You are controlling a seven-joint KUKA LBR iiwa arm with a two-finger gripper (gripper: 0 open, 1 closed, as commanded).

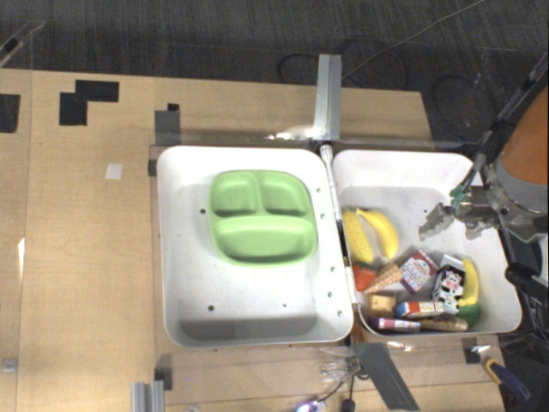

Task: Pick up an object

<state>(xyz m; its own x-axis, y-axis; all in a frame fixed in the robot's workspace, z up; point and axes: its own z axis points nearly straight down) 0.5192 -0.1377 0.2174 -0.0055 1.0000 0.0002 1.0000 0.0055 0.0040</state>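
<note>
End effector (448, 217), seemingly open and empty, hovers over the right bin (403, 174) above toys clustered against its near wall, ready for descent.

Pale wooden bench (86, 256) lying under even light, dark grey carpet (214, 15) stretching beyond its far edge, black cables (403, 41) trailing across it, black patches (86, 99) sitting on the wood at left
</note>
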